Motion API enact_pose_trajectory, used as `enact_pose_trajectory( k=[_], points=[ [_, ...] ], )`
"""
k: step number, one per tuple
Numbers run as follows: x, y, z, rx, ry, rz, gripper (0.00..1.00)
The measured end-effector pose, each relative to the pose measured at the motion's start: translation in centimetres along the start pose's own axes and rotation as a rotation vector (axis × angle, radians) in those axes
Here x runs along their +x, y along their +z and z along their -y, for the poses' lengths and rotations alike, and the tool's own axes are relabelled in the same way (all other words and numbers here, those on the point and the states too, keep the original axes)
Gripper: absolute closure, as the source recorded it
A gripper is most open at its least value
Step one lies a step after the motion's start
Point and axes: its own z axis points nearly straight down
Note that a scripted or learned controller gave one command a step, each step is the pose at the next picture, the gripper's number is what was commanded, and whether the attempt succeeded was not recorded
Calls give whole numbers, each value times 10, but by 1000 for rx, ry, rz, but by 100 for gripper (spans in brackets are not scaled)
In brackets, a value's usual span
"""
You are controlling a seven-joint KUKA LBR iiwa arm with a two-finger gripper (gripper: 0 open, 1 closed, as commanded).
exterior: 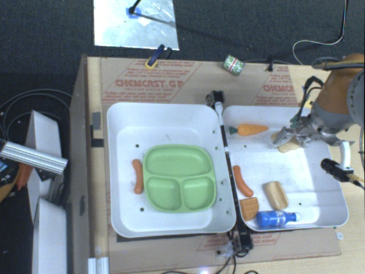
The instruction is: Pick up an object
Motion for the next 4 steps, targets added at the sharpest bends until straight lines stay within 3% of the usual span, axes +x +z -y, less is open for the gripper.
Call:
enact_pose_trajectory(
  k=[1,2,3,4],
  points=[
    [1,0,6,2,0,-1,0],
    [30,0,-17,-1,-3,-2,0],
    [32,0,-26,-1,-3,-1,0],
    [23,0,-19,1,0,-1,0]
  ],
)
